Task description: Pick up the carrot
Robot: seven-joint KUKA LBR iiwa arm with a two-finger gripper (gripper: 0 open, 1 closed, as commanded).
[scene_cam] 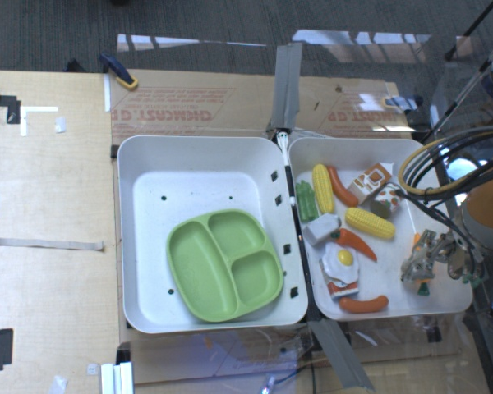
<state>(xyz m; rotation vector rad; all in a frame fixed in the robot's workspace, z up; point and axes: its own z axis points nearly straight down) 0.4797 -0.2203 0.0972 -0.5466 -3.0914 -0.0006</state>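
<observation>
Gripper (424,263) low over the right bin (394,313), close to its right wall and near the front rim. Spread or closed: cannot tell, since the tip is a blur of metal and wire. Nothing clearly held there. A small orange speck just beneath, possibly part of the tool itself.

Bare white floor around the tip on its left and front sides (the widest free patch in this bin). Tight on the right, against the wall, with the grey arm (483,212) and its looped cables (440,167) crowding in above.

Further left, well apart from the gripper: carrot (358,244), lying flat near the bin's middle, slanting down to the right. Hemmed in, with a grey block (320,231) at its upper left end, a corn cob (370,222) just above, and a fried egg toy (343,261) just below. Open floor off its right tip only.

Sausage (364,304) alone along the front rim. Second corn cob (321,189) upright by the left wall, beside a green piece (306,202).

Beyond the shared wall, left bin (197,143) with a green divided plate (226,266) at its front, bare floor behind it.
</observation>
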